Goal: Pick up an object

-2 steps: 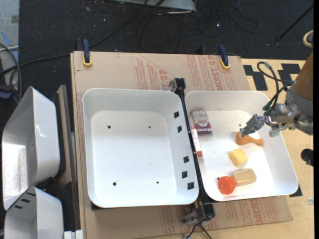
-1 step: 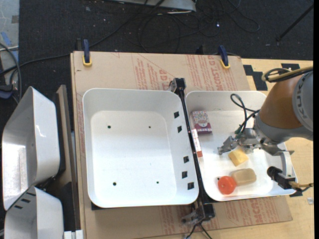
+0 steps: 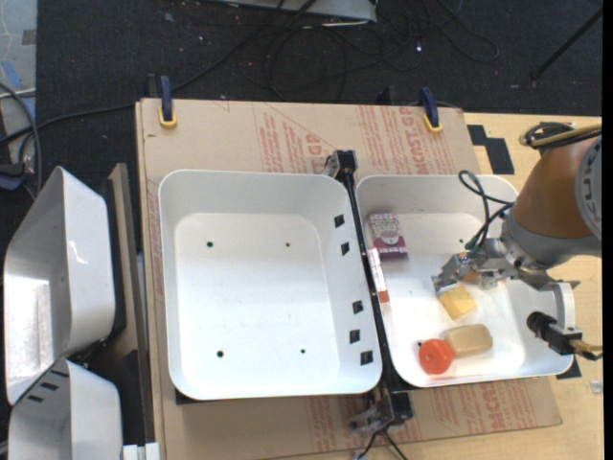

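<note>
**Operator:** What are you seeing in the bin?

**Watcher:** You are looking at three little things lying in the right bin (image 3: 407,204). A yellow block (image 3: 459,302) is sitting near the middle of it. A tan block (image 3: 469,339) is lying just below that, closer to the front wall. A red-orange round thing (image 3: 436,356) is sitting right beside the tan block, on its left, and they look like they are touching.

**Operator:** And where is my gripper sitting?

**Watcher:** Your gripper (image 3: 458,274) is hanging just above the yellow block, very close to it. It is small and dark from up here, so I cannot tell if it is open or closed, or if it is touching the block at all. Nothing is looking lifted; the yellow block is lying flat on the bin floor.

**Operator:** Anything else in there?

**Watcher:** A small purple and white box (image 3: 387,236) is lying near the back left part of the same bin, well apart from the gripper. The arm (image 3: 560,204) is reaching in over the bin's right wall. The left bin (image 3: 254,195) is sitting beside it, and both are resting on a brown board (image 3: 287,132) held by two yellow clamps (image 3: 168,103).
</note>
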### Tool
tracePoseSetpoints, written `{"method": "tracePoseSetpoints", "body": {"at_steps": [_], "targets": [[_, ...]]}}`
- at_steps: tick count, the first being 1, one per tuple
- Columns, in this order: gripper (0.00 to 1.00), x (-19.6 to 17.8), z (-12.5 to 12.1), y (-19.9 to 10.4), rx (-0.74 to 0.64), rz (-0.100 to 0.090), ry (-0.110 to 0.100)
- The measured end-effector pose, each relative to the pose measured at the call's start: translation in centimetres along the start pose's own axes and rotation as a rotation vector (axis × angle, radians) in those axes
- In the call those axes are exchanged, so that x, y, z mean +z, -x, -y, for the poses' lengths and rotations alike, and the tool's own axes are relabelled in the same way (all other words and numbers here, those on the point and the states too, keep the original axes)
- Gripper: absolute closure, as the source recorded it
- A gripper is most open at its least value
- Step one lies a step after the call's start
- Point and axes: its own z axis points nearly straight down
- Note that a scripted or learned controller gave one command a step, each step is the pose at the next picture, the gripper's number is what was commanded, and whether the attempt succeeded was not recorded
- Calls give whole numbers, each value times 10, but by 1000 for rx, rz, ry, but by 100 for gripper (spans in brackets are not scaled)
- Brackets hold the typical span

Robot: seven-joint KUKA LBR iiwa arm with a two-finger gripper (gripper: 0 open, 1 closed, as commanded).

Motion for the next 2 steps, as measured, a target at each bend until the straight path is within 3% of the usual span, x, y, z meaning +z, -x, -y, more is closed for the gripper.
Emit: {"method": "tracePoseSetpoints", "body": {"at_steps": [1, 2], "targets": [[0, -140, -35, -12, -9, 3, 16], [0, -59, -11, -6, 1, -3, -9]]}}
